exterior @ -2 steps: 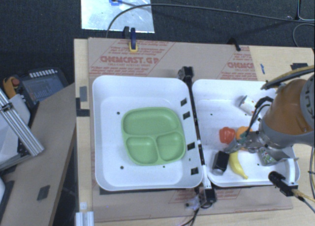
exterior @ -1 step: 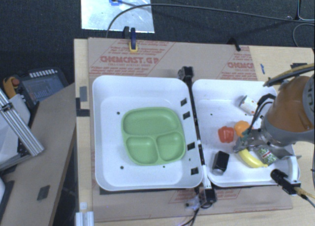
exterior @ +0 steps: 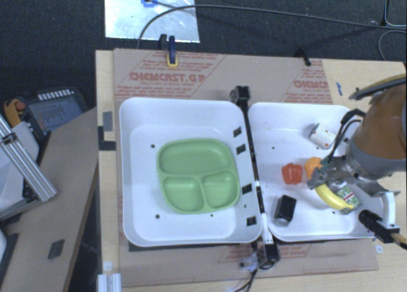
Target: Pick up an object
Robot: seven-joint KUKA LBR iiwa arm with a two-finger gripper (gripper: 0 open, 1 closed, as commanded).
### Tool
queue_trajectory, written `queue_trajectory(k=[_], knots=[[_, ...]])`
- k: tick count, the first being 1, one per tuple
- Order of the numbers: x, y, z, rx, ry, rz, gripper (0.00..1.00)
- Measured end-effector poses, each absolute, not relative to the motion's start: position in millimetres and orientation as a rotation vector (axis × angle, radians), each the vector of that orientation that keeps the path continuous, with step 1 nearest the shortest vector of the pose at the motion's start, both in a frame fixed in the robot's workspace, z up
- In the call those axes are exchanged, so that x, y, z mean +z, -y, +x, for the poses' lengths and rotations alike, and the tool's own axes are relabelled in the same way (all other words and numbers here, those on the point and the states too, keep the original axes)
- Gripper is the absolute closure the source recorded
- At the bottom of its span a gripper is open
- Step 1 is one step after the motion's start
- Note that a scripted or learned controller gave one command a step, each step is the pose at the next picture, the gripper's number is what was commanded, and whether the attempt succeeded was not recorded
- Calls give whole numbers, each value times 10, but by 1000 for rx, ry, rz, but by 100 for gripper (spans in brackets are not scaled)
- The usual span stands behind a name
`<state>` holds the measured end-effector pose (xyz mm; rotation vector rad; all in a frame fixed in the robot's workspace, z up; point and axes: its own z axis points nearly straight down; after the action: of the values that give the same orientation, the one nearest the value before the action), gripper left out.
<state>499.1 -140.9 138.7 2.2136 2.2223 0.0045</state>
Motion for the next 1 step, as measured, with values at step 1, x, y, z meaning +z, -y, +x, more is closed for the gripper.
queue_trajectory(k=[1], knots=[[1947, 1495, 4946, 5, -2220, 2214, 100]])
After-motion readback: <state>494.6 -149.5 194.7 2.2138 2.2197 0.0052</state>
